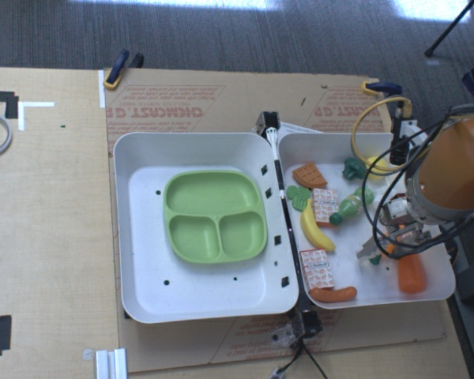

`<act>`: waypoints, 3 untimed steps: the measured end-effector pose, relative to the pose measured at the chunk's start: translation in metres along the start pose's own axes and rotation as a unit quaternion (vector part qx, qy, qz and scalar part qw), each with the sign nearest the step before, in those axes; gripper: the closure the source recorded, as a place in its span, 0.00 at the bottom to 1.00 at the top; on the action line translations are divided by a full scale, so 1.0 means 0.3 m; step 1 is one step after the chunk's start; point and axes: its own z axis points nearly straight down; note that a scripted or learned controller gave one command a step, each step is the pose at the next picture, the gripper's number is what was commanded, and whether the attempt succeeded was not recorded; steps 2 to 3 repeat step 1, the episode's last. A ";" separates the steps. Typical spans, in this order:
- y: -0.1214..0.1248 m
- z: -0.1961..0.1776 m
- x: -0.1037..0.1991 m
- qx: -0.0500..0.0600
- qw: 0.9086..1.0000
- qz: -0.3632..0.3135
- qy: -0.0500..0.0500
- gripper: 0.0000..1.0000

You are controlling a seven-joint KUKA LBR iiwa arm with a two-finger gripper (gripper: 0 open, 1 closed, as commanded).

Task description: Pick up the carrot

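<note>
The carrot, a short orange piece, lies in the right bin near its front right corner. A small green bit shows just to its left, perhaps its leaves. My gripper hangs low over the bin directly left of the carrot, and the grey and orange arm comes in from the right above it. Nothing is visibly held. Cables and the wrist hide the gripper's tips.
The right bin also holds a banana, two small cartons, a sausage, an orange wedge, and green toys. In the left bin sits a green divided plate.
</note>
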 end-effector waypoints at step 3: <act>0.000 -0.031 0.011 -0.001 1.000 0.003 0.003 1.00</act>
